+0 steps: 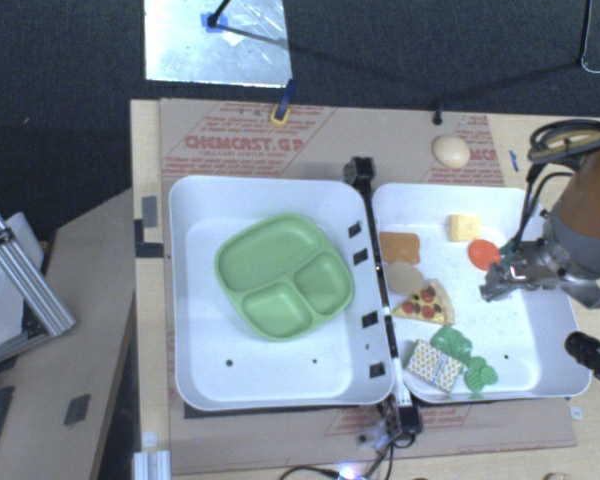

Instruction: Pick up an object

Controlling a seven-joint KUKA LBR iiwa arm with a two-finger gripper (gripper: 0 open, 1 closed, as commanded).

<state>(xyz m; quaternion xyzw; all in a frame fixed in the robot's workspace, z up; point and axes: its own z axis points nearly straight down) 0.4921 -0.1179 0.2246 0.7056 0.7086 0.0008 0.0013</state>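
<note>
Two white bins sit side by side on the surface. Left bin (195, 368) just has a green divided plate (283, 276) in the middle. Right bin (540, 368) is crowded: yellow block (464, 227) and red piece (484, 253) near its far edge, pizza slice (425, 304) by the divider, green leafy toy (462, 355) at the near edge. Gripper (498, 286) hangs over the right side beside the red piece; can't tell how wide it is.

- The arm (585, 203) enters from the right edge, its orange band just above the wrist.
- The hand (502, 278) sits at the arm's left end, low and pointing left.
- Its fingers are too blurred to read.
</note>
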